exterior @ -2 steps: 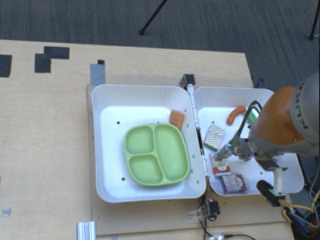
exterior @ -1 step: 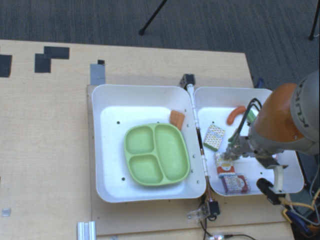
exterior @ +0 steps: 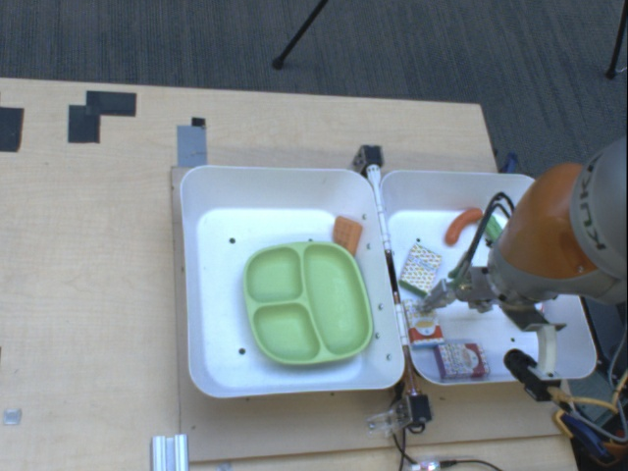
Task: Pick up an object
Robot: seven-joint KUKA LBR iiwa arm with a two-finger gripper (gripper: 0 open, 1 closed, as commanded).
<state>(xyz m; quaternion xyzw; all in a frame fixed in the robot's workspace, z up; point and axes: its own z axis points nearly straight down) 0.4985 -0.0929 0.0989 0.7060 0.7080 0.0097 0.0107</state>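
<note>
orange-banded arm [exterior: 549, 229]: reached low into right bin [exterior: 579, 356]
gripper [exterior: 432, 300]: beside patterned packet [exterior: 421, 266]; finger state hard to tell
progress: nothing visibly lifted; grasp remained

green divided plate [exterior: 309, 303] filling most of left bin [exterior: 211, 253], open floor beside orange block [exterior: 347, 232], right bin [exterior: 579, 346] crowded under arm [exterior: 554, 238]

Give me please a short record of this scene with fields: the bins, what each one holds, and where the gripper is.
left bin: green divided plate; small orange block at the plate's far edge
right bin: orange sausage-shaped item, patterned packet, small red-and-white item, purple packet
arm: reaches in from the right, over the right bin
gripper: low over the right bin's left side, near the patterned packet
jaws: state cannot be told
</note>
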